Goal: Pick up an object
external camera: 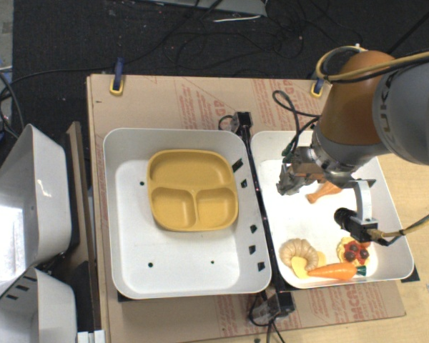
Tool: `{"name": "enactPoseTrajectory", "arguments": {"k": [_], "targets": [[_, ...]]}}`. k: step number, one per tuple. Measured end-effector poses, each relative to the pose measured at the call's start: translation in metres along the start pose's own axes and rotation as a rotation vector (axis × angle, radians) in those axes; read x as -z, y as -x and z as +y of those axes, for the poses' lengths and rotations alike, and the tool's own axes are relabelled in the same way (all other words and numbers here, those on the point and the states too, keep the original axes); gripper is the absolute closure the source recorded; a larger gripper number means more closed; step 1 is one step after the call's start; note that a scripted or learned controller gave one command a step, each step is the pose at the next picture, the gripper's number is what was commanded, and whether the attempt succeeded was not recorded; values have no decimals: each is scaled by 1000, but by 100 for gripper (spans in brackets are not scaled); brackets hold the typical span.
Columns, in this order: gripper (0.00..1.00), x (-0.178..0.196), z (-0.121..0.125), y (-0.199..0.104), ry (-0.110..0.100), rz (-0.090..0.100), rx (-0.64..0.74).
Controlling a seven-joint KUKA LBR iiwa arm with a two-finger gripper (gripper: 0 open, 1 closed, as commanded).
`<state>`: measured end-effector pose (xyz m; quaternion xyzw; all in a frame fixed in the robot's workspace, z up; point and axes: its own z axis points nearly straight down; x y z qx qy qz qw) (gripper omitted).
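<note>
A: Where is the gripper (294, 181)?

B: Low over the right bin (395, 213), at its upper left, just beside an orange piece (324, 191).

A: Holding anything?

B: Nobody could tell from this view.

A: Other objects?

B: A carrot (332, 270), a croissant (299, 251) and a pizza slice (355, 252) crowd the near edge; a yellow divided plate (193, 189) lies in the left bin (129, 213)

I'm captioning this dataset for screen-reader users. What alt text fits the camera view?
A grey and orange robot arm reaches from the right, its gripper low over the right white bin, which holds a carrot, a croissant, a small pizza toy and an orange piece. The left white bin holds a yellow divided plate.
</note>
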<state>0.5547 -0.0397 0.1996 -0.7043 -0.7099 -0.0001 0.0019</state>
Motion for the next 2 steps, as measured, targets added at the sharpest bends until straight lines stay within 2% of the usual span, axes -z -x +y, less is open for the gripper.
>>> {"name": "enactPoseTrajectory", "arguments": {"k": [2], "targets": [[100, 21, -28, -114, 3, 0, 1]]}}
